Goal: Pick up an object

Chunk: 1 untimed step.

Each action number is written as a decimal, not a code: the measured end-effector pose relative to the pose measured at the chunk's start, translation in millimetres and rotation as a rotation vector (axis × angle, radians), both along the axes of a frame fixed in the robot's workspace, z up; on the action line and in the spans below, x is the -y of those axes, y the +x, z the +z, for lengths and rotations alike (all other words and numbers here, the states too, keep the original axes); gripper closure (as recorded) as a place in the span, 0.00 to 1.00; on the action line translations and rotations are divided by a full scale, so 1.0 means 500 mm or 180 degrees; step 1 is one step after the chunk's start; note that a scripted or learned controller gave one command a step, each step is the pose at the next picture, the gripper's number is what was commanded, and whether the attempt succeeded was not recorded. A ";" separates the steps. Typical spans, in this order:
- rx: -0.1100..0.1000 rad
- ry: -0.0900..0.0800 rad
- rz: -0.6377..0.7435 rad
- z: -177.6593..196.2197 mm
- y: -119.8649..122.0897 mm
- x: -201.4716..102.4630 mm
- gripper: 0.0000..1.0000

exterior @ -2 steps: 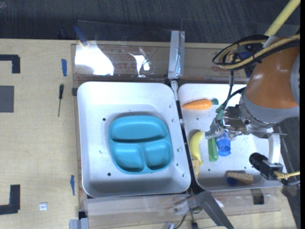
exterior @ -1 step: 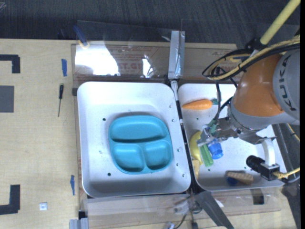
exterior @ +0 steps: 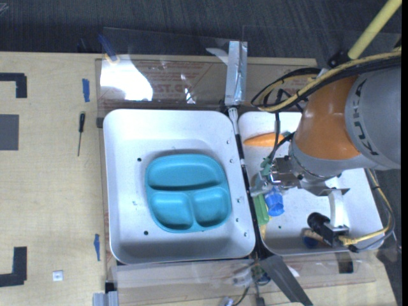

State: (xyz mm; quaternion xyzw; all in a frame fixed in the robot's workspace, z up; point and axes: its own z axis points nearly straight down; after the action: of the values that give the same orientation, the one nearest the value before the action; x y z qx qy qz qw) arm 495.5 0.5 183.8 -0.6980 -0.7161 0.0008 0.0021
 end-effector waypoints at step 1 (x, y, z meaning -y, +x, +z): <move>0.0007 -0.0010 -0.0866 -0.001 0.011 -0.040 1.00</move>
State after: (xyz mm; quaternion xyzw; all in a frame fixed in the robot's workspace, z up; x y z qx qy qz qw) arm 501.2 20.3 183.4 -0.7887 -0.6148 0.0009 0.0004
